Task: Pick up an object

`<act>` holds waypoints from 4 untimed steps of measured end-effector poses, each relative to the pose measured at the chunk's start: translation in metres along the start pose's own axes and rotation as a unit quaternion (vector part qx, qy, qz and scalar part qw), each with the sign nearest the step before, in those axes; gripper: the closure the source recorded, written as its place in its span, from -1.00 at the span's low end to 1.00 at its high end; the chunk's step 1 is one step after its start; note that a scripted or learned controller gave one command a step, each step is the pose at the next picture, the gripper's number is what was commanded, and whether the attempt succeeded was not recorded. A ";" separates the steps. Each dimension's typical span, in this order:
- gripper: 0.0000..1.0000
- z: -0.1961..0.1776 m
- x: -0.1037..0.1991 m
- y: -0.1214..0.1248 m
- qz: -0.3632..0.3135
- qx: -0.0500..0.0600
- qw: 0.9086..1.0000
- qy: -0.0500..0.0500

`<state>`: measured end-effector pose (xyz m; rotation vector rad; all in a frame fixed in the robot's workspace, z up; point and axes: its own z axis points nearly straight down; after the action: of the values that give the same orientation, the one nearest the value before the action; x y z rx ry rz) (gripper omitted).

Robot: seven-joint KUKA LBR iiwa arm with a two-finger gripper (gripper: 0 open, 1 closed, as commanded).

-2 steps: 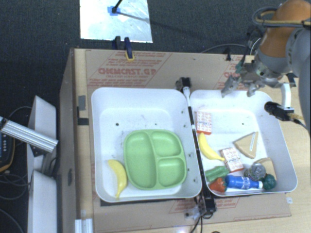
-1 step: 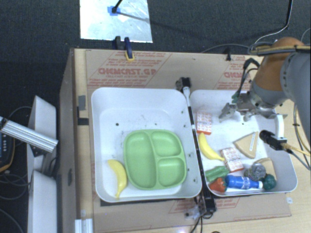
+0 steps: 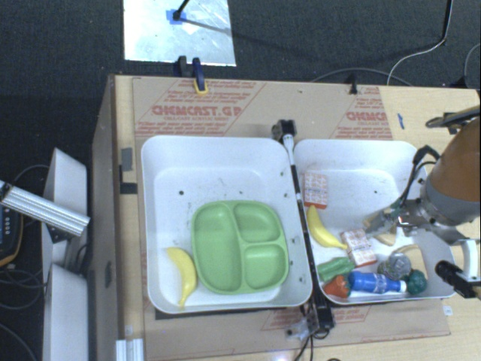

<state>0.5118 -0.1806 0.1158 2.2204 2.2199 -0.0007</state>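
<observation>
Two shallow white bins sit side by side on the bench, and the divider between them serves as the marker for everything else; to its left, the left bin holds a green sectioned plate lying flat close to the divider, and a yellow banana rests just beyond the plate's far-left lower edge, near the bin's front corner; to the divider's right, the right bin carries a crowd of small items; a red-and-white packet lies just beside the divider in the upper part of that bin; a second banana lies below it, also right next to the divider; a small printed box sits just past that banana, farther from the divider; a green pepper-like item and a red item sit near the divider at the bin's front edge; a blue bottle lies on its side farther right, with a grey crumpled ball and a dark green round item beyond it; the gripper reaches in from the right, well away from the divider, low over the right bin just above the printed box; whether its claw is wide or narrow cannot be told, and nothing can be seen between its tips.
</observation>
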 end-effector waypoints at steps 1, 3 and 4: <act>1.00 -0.011 0.001 0.001 -0.001 -0.002 1.000 0.000; 1.00 -0.069 0.123 0.077 -0.002 -0.001 1.000 0.001; 1.00 -0.069 0.190 0.111 -0.003 -0.001 1.000 0.001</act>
<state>0.6225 0.0095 0.1846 2.2149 2.2266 0.0038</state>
